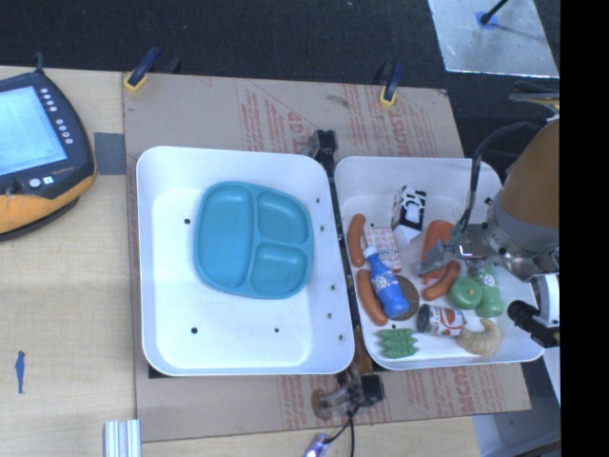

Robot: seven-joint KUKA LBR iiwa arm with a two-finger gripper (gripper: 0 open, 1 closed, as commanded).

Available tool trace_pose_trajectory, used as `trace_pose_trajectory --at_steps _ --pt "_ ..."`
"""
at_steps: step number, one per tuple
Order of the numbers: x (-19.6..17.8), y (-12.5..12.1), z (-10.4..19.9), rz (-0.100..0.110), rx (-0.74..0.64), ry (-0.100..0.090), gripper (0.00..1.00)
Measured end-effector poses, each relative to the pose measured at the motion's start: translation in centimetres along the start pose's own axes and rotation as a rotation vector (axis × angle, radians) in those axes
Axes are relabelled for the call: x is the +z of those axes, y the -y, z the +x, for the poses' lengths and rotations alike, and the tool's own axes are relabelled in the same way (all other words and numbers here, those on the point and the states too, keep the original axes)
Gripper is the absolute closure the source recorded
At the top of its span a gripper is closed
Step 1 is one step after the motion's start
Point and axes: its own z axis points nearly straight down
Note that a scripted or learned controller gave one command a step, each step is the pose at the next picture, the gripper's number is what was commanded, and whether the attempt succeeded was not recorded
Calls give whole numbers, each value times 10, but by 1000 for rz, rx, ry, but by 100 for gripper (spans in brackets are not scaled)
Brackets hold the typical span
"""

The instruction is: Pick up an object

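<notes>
The right bin (354, 174) holds several toy foods: a blue bottle (385, 284), a red sausage (356, 239), a black-and-white carton (409, 208), an orange piece (436, 234), green fruit (476, 293), a small can (440, 322), a green pod (398, 343) and a beige piece (481, 339). My gripper (445, 253) hangs low over the middle right of this bin, just above the orange piece and another red sausage (440, 280). I see nothing clearly held in it. The arm's grey body (528, 208) covers the bin's right side.
The left bin (152, 255) holds a blue divided plate (254, 240). A tablet in an orange case (38, 150) lies on the bench at far left. Clamps (141, 69) (388, 84) pin the cardboard at the back.
</notes>
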Motion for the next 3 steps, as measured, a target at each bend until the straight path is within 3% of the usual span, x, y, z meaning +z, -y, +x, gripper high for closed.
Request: trace_pose_trajectory --at_steps 1,2,3 --pt "21 -52 37 -4 -3 1 0" --pt "11 -51 34 2 -3 1 100" --pt "-102 -4 52 -5 1 -1 100"
